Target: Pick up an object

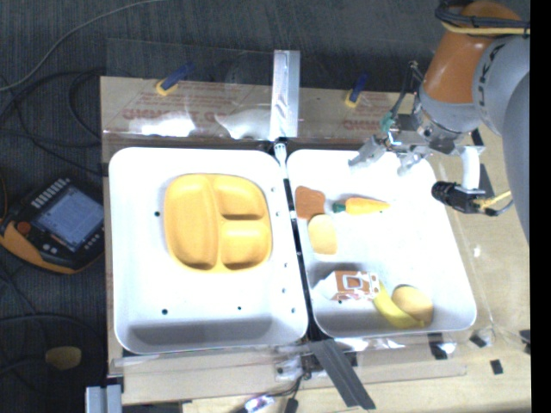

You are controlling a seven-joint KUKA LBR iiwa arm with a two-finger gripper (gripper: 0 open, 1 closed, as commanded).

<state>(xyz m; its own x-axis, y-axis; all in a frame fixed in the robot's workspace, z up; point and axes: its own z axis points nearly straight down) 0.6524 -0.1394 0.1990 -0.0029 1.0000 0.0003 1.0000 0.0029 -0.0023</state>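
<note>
My gripper [385, 151], fingers spread wide and empty, hovers at upper right of the right bin [448, 231]; the carrot [360, 205] lies just below, and may roll from a skewed grasp.

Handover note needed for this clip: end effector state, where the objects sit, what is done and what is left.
End effector: open, holding nothing, above the right bin's far edge.
Right bin: carrot, brown piece, pale yellow block, printed packet, banana.
Left bin: yellow divided tray.
Done: nothing picked.
Left: descend, grasp one object, lift; the carrot looks nearest.
</note>
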